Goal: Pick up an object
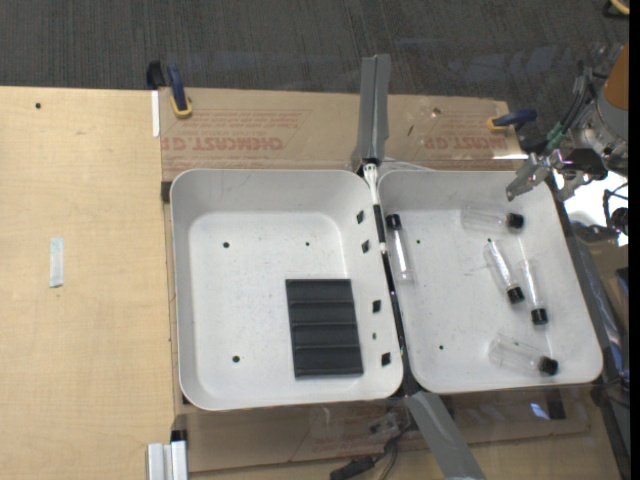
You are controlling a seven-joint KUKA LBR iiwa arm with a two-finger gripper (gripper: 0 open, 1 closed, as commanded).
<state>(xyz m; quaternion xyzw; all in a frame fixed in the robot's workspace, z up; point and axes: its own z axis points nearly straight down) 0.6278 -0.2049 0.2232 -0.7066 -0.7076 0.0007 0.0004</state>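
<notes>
Lying in the right bin (590, 353), five clear vials (503, 271) look light, slippery and breakable; grip mid-barrel. Gripper (548, 171) hovers at the bin's far corner; I cannot tell its state.

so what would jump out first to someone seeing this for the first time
The black ribbed block lying flat in the left bin, dark against the white. Next, the clear vials with black caps scattered across the right bin. The arm's gripper hangs at that bin's far right corner.
</notes>
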